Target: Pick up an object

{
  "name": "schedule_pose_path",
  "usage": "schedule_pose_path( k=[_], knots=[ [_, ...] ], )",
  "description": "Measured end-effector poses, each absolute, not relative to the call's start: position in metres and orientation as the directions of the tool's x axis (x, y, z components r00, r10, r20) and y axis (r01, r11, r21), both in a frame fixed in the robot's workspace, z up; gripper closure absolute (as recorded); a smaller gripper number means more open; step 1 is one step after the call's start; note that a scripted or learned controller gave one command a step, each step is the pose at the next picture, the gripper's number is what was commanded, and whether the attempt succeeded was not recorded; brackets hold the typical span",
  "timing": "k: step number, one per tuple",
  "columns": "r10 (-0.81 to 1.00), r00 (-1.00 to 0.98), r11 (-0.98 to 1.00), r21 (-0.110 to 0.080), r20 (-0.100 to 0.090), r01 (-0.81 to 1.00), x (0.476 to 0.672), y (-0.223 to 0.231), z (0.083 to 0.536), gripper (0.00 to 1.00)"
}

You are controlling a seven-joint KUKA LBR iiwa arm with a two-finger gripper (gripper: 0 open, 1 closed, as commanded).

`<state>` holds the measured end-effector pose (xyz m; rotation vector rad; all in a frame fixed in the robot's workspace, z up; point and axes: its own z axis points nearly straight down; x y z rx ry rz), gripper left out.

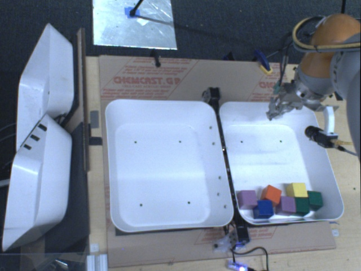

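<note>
Above the far edge of the right bin, the tool hung from the grey arm, which reached in from the right. Whether the tool was spread or closed could not be told at this angle; nothing was seen gripped in it.

The task objects all lay well apart from the tool, clustered toward the camera at the near wall of that same bin. Nearest the tool's side of the cluster sat an orange block and a yellow block. A purple block lay at the cluster's left end, with a blue block just beside it. A second purple block touched a green block at the right end.

To the tool's left, across the divider, sat the left bin. Both bins rested on a cardboard sheet laid over the surface.
</note>
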<state>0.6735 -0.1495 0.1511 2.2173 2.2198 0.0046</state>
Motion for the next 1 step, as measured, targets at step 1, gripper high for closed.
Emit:
schedule_pose_path(
  k=[1],
  knots=[
    [1.000,0.000,0.000,0.005,-0.001,1.000,0.6731,-0.1548,0.1958,1.00]
  ],
)
